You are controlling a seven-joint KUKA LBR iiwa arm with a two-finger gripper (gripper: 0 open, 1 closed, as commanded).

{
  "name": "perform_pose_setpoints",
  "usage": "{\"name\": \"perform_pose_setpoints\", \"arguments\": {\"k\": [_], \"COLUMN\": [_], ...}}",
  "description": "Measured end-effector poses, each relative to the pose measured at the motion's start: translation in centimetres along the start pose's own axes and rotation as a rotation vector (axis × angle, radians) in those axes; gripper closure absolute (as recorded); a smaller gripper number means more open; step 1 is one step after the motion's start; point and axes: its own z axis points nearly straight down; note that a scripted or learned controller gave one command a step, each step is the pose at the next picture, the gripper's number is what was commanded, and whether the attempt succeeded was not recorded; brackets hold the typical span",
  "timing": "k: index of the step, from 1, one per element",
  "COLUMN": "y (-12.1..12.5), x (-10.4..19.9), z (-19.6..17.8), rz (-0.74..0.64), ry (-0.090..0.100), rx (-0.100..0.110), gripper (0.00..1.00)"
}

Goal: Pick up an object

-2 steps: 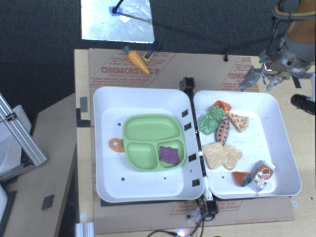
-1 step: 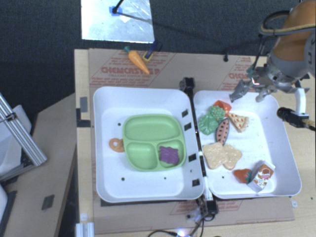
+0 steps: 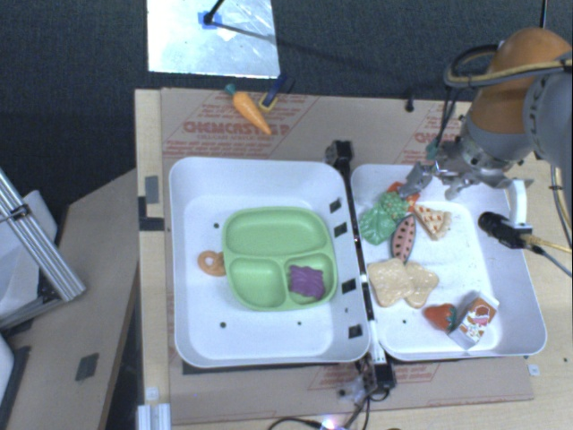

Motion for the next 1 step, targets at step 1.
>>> {"name": "perform_pose_setpoints", "arguments": {"k": [1], "y": [0.02], "x": [0.22], "z": [4.16], "rz": [0.001], "ry": [-0.001], "rx": [-0.001], "gripper": [0.00]}}
